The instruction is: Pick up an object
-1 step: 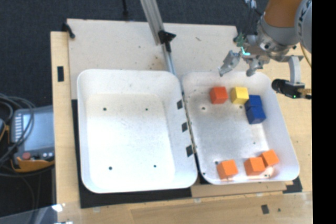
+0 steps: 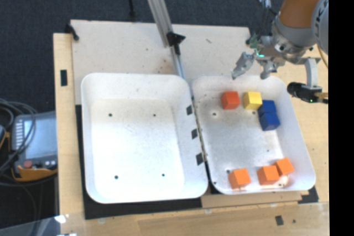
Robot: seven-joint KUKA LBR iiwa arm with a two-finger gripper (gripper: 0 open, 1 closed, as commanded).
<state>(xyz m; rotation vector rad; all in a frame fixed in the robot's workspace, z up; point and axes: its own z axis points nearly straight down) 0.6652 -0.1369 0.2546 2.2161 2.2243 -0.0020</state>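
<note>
The right bin (image 2: 249,141) holds an orange cube (image 2: 230,100), a yellow cube (image 2: 253,100) and a blue block (image 2: 269,114) near its far edge. Three more orange cubes (image 2: 239,178) (image 2: 268,174) (image 2: 285,166) lie along its near edge. My gripper (image 2: 254,68) hangs above the bin's far rim, behind the orange and yellow cubes, with its two fingers spread apart and nothing between them.
The left bin (image 2: 138,138) sits beside the right one. A slanted aluminium pole (image 2: 157,3) rises from behind the bins' shared edge. A pendant device (image 2: 30,146) with cables lies off the bench at the left.
</note>
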